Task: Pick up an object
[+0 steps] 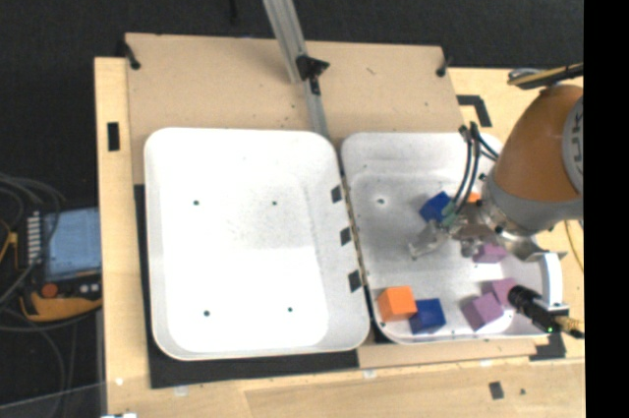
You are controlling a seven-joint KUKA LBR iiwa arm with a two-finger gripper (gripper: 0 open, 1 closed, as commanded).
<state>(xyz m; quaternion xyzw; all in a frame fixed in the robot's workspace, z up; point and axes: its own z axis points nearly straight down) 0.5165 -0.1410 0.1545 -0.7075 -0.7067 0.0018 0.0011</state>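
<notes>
Probably light and stiff, the small blue block (435,207) lies mid-right bin (393,160), just left of the gripper (454,231); whether that hand is released or clenched I cannot tell. Its flat opposite faces look best to pinch, though smooth sides may slip

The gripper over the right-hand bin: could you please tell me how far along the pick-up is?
Done: the arm has reached into the right bin, with the gripper low beside a blue block. In hand: nothing visibly; the blur hides any grasp. Left: securing and lifting an object. The orange block, another blue block and a purple block lie along the bin's near edge.
</notes>
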